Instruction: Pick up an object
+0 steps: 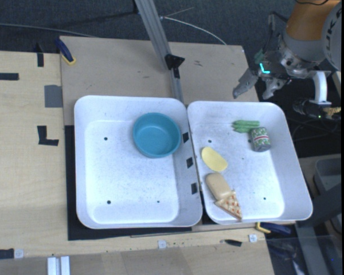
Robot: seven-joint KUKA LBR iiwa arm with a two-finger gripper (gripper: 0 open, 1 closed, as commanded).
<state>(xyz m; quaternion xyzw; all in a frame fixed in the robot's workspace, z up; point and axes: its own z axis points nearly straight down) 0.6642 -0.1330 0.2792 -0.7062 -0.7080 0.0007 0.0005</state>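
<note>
Across the right bin (pixel 286 153), five small things lie loose on speckled white plastic. Green pod-like piece (pixel 245 125) near the far wall, soft-looking, ribbed, lying flat. Just beside it, touching or nearly so, a small can (pixel 260 138) on its side, green and patterned label, print too small to read. Nearer the middle divider: a pale yellow oval (pixel 215 158), smooth and flat; a tan bread-like lump (pixel 217 184), rounded; a wedge like a pizza slice (pixel 230 204), orange-speckled, touching the lump's near end.

Left bin (pixel 92 171) holds a blue bowl (pixel 156 134), round, glossy, upright, toward its far right corner.

Tool (pixel 259 83) hangs above the tan worktop (pixel 23 153) just beyond the right bin's far edge, off the bin. Two dark fingers spread apart, nothing between them. Small teal light glows on the wrist. Arm (pixel 312 16) with orange band cut off by the upper right corner
</note>
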